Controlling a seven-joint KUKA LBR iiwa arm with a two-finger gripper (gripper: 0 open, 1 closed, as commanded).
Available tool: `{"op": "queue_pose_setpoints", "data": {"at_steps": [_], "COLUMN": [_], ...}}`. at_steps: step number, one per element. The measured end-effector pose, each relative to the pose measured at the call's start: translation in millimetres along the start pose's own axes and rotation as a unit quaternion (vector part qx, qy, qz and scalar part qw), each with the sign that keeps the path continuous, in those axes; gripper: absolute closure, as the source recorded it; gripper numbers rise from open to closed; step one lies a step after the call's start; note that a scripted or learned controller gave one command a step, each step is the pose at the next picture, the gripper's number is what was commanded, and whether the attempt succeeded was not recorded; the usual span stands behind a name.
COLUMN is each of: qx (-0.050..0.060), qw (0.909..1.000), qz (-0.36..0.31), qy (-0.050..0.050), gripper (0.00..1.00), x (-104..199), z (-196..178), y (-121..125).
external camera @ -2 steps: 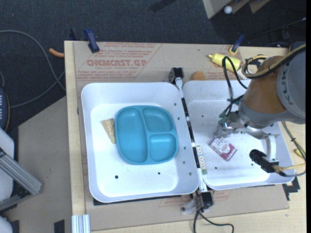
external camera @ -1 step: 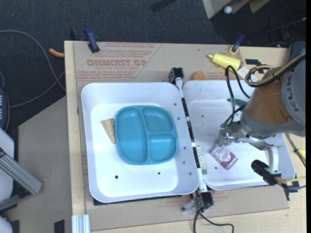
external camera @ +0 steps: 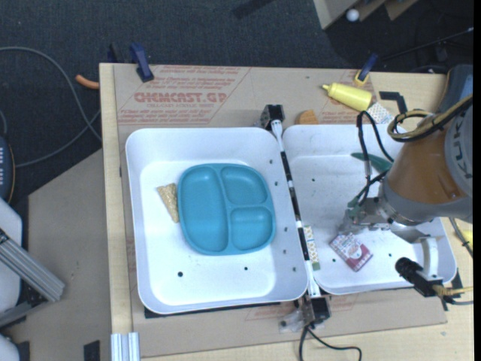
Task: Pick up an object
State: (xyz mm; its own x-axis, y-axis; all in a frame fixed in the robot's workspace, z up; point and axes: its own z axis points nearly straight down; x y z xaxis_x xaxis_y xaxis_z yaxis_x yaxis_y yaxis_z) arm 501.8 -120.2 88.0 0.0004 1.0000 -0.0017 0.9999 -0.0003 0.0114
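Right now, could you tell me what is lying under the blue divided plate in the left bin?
A tan, sponge-like piece pokes out from under the blue divided plate at its left edge. How far it extends beneath is covered.

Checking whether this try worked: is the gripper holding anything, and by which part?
Cannot be told. The gripper sits just above the small packet in the right bin.

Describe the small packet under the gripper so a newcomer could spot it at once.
Look in the right white bin, toward its front left. Just below the gripper lies a small crinkled red-and-white packet, the sole loose item on that bin's floor.
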Motion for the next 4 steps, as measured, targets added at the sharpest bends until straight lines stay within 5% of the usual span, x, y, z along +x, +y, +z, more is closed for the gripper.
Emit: {"op": "queue_pose_setpoints", "data": {"at_steps": [1,2,3,4], "qx": [0.004,0.005,0.003,0.003], "qw": [1.0000,1.0000,1.0000,1.0000], "qz": [0.000,0.000,-0.001,-0.001], "qy": [0.000,0.000,-0.001,-0.001], "gripper": [0.00,0.00,1.00,0.00], "x": [-30.7,-70.1,-69.9,-69.9], "z": [-74.4,-48.3,-59.0,-58.8], "y": [53.5,119.9,121.0,120.9]}}
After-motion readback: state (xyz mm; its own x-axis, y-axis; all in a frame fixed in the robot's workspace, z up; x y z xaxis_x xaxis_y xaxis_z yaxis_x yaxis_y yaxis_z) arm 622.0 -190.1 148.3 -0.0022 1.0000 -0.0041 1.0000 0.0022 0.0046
